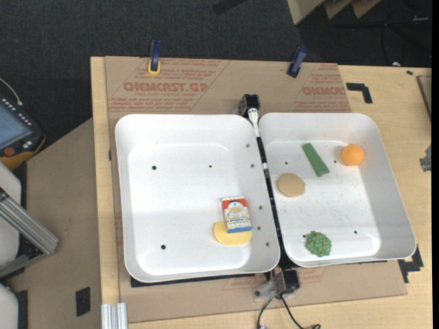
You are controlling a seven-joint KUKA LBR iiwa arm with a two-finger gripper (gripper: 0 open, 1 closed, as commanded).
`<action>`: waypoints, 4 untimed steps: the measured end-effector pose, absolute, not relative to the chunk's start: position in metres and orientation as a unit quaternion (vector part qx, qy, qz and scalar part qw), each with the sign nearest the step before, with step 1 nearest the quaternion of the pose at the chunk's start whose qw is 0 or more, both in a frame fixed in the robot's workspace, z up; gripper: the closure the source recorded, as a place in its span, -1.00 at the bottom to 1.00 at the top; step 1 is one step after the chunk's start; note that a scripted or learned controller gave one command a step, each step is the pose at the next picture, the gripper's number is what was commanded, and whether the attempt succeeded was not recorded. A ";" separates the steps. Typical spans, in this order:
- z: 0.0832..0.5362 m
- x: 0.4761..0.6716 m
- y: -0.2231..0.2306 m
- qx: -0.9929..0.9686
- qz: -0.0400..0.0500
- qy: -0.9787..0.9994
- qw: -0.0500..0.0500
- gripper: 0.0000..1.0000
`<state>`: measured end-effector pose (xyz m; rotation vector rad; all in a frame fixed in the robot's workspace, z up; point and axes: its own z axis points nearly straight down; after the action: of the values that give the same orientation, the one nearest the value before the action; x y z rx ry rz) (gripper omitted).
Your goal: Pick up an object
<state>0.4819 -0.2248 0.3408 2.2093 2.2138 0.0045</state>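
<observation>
No pick is made: the small printed carton (235, 214) rests on the flat yellow disc (230, 234) in the left white bin (137, 197). The green stick (315, 160), orange ball (352, 155), tan round disc (291, 185) and green knobbly ball (317, 243) lie apart in the right white bin (384, 204). Tool state: cannot tell.

Two white bins sit side by side on a desk (206, 81) covered with brown board. The left bin (137, 184) holds a small carton (236, 214) near its lower right corner, lying partly on a yellow disc (230, 235). The right bin (384, 204) holds a green stick (315, 160) near an orange ball (352, 155), a tan disc (291, 184) towards its left side, and a green clump (317, 243) near the front wall.
</observation>
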 end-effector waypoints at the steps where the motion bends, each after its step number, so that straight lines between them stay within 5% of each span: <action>1: 0.351 0.483 -0.225 0.706 0.002 0.708 0.009 1.00; 2: 0.313 0.479 -0.224 0.707 -0.001 0.707 -0.002 1.00; 3: 0.320 0.504 -0.176 0.705 0.001 0.709 0.002 1.00; 4: 0.308 0.478 -0.227 0.709 -0.001 0.705 0.000 1.00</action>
<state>0.4777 -0.2273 0.3077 2.2277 2.2157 -0.0036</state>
